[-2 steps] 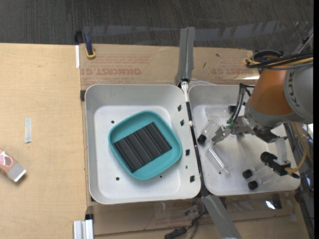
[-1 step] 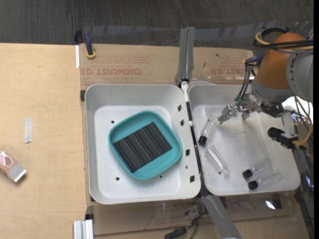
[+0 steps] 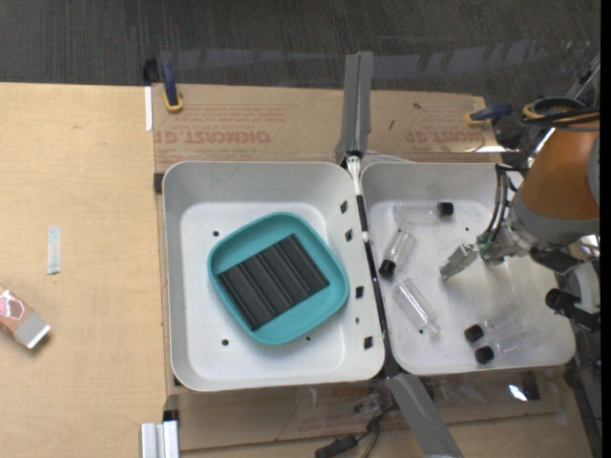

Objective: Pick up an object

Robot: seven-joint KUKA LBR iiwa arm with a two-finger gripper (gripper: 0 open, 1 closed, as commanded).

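Lying nearest: 2 black-capped vials [image 3: 496, 337] in right bin [image 3: 544, 359] | gripper [image 3: 458, 261] hovering above, fingers slightly parted, gripping nothing | teal tray [image 3: 277, 277] sitting in left bin [image 3: 191, 256] | capped vial [image 3: 428, 212] lying farthest.

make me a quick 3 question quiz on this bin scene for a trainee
1. True or false: the teal tray lies in the left bin.
2. Which bin is the gripper over? A) left B) right
3. Fill in: the clear vials have ___ caps.

Key: 1 true; 2 B, the right bin; 3 black.
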